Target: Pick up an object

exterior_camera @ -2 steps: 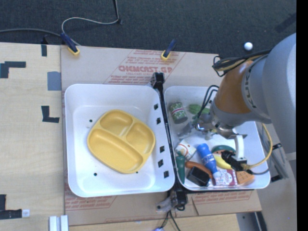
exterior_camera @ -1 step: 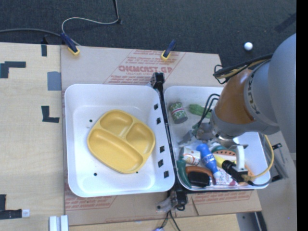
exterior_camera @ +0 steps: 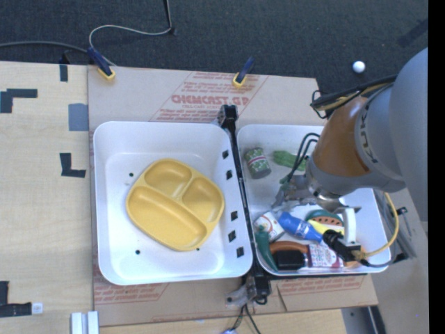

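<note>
Dark carpet lies beyond the table (exterior_camera: 42,186), and a cardboard sheet (exterior_camera: 201,96) printed in red covers the table's middle, held at its far edge by two yellow-and-blue clips (exterior_camera: 102,64).

From my seat the arm (exterior_camera: 379,138) is the biggest thing, coming in from the right, grey with its orange band over the right bin (exterior_camera: 379,268). Its pincer (exterior_camera: 300,195) is down among the clutter in that bin, near the middle; I cannot tell how it stands, because the wrist covers it, and I see nothing clearly held.

Next in size is the left bin (exterior_camera: 111,207), which holds a yellow divided plate (exterior_camera: 175,204) lying flat, slightly turned, close to the centre.

The right bin carries the small things. A little green-labelled can (exterior_camera: 256,162) lies near the far left corner, with a green piece (exterior_camera: 284,158) just beside it. Toward the near edge I see a blue bottle (exterior_camera: 300,227), a black block (exterior_camera: 289,259) and a white-and-red packet (exterior_camera: 321,256), crowded together and touching. A dark cable (exterior_camera: 139,26) runs across the carpet behind.
</note>
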You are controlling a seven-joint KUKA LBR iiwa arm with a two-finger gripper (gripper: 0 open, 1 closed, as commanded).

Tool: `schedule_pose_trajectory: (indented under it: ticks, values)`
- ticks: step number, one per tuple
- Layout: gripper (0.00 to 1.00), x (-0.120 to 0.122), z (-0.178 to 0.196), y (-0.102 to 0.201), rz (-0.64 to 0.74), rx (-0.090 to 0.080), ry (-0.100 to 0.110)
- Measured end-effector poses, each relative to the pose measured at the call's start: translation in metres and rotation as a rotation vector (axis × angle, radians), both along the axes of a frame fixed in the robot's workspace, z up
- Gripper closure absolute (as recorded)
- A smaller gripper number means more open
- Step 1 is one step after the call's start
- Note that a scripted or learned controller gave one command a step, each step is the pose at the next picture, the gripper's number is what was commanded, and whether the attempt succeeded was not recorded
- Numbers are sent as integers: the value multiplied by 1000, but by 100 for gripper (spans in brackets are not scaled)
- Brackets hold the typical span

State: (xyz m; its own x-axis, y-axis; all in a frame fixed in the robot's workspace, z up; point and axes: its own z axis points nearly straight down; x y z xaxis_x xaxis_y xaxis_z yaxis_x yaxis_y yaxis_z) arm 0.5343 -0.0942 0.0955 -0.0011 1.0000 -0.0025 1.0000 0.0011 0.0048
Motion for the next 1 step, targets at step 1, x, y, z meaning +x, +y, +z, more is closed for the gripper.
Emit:
schedule_pose_trajectory:
  ticks: [1]
  values:
    - [0,0,0,0,0,0,0]
